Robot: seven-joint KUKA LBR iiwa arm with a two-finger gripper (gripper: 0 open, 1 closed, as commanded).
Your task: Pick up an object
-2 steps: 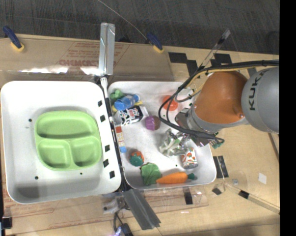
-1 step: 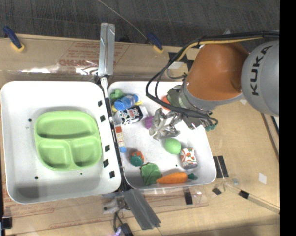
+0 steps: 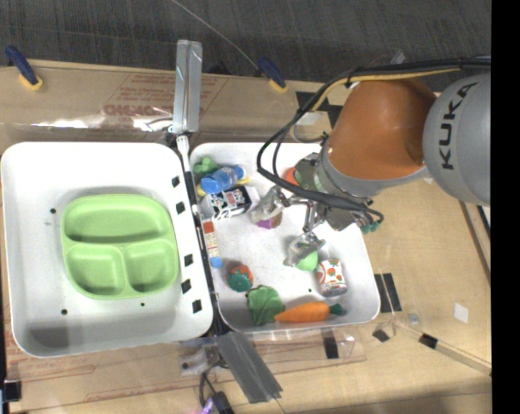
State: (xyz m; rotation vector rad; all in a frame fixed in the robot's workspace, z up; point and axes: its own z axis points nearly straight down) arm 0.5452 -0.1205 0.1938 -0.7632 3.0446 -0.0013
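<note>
Camera view looked down at a slant on my counter (image 3: 432,257), where two shallow white bins sat side by side. My grey arm (image 3: 458,136) with its orange band (image 3: 380,128) reached in from the right, over the upper right part of the right bin (image 3: 359,257). My jaws (image 3: 304,250) hung low over that bin's middle, just above a small light green object (image 3: 308,262), which lay touching or nearly touching a little white carton with red spots (image 3: 331,276). Whether my jaws were spread or pressed together I could not tell, since the metal parts blurred together there, and nothing could be seen pinched between them. Along the bin's near edge lay an orange carrot (image 3: 303,313), with a dark green leafy toy (image 3: 263,304) just left of it and a small round red and green piece (image 3: 239,275) above that. Toward the far left corner sat a blue object (image 3: 219,179), a black and white carton (image 3: 229,202) just below it, and a purplish cup-like thing (image 3: 266,215) to its right. The left bin (image 3: 35,197) carried a light green divided tray (image 3: 119,243) with three compartments, lying flat near its middle. A grey metal bar (image 3: 187,84) stood up from the seam between the bins at the far side
</note>
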